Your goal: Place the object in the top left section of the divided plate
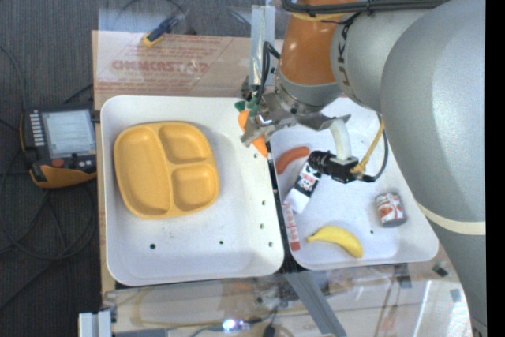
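Now we see the pincer (254,125) at the bins' shared edge, clenched on a carrot (246,121) and lifted so it can cross. Our plate (166,168) waits in the left bin (189,252), its top left section bare.

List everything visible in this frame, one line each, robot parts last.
Divided plate: one, yellow, in the left bin.
Left bin: one, white.
Right bin: one, white.
Carrot: one, orange with a green top, at the tool, above the wall between the bins.
Sausage: one, red-orange, right bin.
Bottle: one, white with a dark label, right bin.
Banana: one, yellow, right bin, near edge.
Can: one, red and white, right bin.
Handheld device: one, grey and orange, on the floor, left.
Arm: one, grey with an orange band.
Tool: one, at the carrot.
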Available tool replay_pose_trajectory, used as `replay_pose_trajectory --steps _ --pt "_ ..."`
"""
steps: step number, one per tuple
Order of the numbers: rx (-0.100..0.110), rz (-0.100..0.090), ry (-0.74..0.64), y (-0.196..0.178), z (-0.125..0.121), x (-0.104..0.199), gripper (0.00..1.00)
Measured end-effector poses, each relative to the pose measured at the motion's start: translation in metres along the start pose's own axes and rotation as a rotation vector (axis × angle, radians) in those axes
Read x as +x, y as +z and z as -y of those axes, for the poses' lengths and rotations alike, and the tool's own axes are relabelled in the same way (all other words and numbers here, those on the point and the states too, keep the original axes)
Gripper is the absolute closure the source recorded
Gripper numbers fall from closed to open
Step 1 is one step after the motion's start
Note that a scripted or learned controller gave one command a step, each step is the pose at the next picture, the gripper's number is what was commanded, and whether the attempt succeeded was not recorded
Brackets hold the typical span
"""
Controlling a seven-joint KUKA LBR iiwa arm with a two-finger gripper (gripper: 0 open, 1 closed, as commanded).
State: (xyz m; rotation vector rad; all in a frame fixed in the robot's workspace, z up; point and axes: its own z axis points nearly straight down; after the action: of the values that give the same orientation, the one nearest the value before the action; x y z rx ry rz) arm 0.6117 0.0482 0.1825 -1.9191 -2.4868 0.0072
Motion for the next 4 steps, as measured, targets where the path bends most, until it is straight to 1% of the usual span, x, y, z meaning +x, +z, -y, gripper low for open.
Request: replay_pose_trajectory --steps 1,2,3,4 --pt "0.002 -0.001 -0.081 -0.007 -0.041 -0.062 1.00" --pt "-0.002 -0.002 -0.079 -0.019 -0.044 0.047 1.00" --pt "0.001 0.002 0.485 -0.030 -0.054 0.076 1.00" --pt "0.002 -0.001 0.492 -0.070 0.004 0.085 1.00"
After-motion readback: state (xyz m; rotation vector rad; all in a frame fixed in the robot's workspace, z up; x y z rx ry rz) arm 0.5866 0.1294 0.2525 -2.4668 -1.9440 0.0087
